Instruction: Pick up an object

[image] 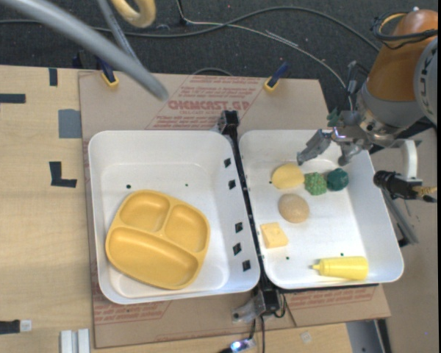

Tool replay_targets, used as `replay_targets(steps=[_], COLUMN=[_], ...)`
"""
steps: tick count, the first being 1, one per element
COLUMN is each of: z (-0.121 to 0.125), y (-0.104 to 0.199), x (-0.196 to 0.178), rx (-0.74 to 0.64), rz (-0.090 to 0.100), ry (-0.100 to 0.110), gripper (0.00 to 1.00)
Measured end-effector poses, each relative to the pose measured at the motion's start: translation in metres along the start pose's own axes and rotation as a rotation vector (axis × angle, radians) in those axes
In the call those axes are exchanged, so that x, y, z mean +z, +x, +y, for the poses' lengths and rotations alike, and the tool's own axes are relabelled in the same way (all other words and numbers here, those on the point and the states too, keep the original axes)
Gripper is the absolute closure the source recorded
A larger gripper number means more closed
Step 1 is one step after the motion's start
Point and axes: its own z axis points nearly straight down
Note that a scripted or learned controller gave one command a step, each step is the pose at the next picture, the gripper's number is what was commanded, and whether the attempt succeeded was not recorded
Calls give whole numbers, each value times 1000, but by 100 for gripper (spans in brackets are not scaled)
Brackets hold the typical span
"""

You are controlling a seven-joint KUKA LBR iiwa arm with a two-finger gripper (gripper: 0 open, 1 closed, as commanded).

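Two white bins side by side. We count one yellow divided plate in left bin. Right bin: one lemon, one broccoli, one dark green ball, one tan potato, one cheese cube, one mustard bottle. Gripper fingers spread, holding nothing, above lemon and broccoli.

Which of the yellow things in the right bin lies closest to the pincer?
The yellow lemon, just below the pincer and left of the green broccoli. The cheese cube and mustard bottle lie farther toward the near edge.
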Motion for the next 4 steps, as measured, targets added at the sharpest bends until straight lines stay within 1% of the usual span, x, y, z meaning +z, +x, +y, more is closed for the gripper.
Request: replay_targets(steps=[1, 2, 3, 4], z=[3, -3, -11, -11], y=[0, -2, -4, -4], x=[-8, 38, 85, 138], rx=[-3, -2, -3, -4], rz=[-2, -2, -2, -2], ry=[-13, -9, -9, -10], gripper=[0, 0, 0, 0])
